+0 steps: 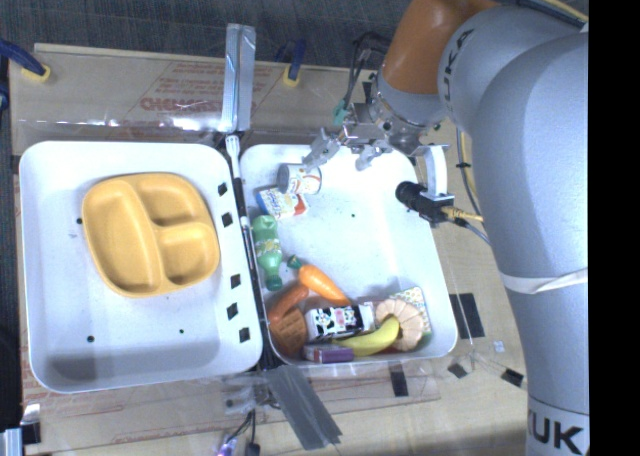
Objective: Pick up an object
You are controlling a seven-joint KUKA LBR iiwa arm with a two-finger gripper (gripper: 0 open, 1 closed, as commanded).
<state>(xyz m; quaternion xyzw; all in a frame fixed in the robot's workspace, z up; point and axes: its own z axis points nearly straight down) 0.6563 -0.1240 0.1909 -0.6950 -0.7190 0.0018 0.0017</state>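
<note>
My end effector hangs with fingers spread over the far end of the right bin, just right of a small can. A carrot and banana lie nearer.

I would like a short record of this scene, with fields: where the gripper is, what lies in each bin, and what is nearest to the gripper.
gripper position: gripper above the upper part of the right bin
left bin: yellow divided tray
right bin contents: small can, green bottle, carrot, banana, milk carton, other small items
nearest to gripper: the small can, just beside it
held object: none seen between the fingers
</note>
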